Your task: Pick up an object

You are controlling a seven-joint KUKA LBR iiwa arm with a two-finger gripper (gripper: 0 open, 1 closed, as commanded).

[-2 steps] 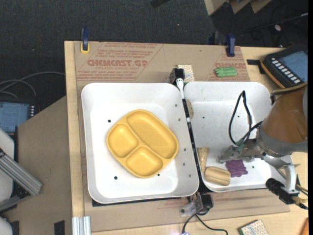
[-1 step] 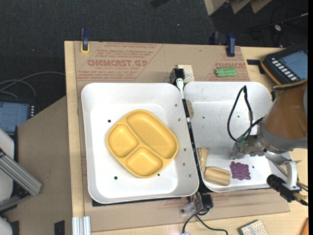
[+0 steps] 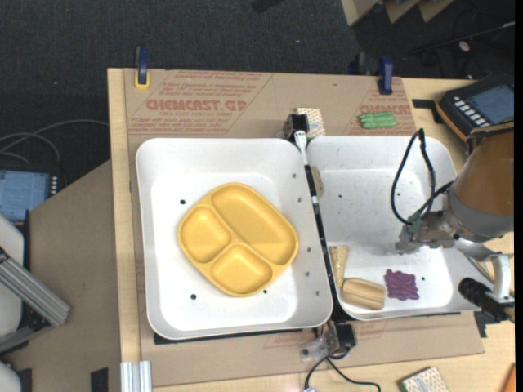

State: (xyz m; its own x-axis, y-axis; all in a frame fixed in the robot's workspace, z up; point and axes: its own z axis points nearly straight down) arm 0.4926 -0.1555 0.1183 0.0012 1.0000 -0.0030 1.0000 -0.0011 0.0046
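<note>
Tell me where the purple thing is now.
The purple thing lies in the right bin, near its front edge, just right of the bread roll and below the gripper.

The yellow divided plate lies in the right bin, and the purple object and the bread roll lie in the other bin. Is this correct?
Not quite. The camera view shows the yellow divided plate in the left bin, not the right one. The purple object and the bread roll lie in the other bin, the right bin.
</note>
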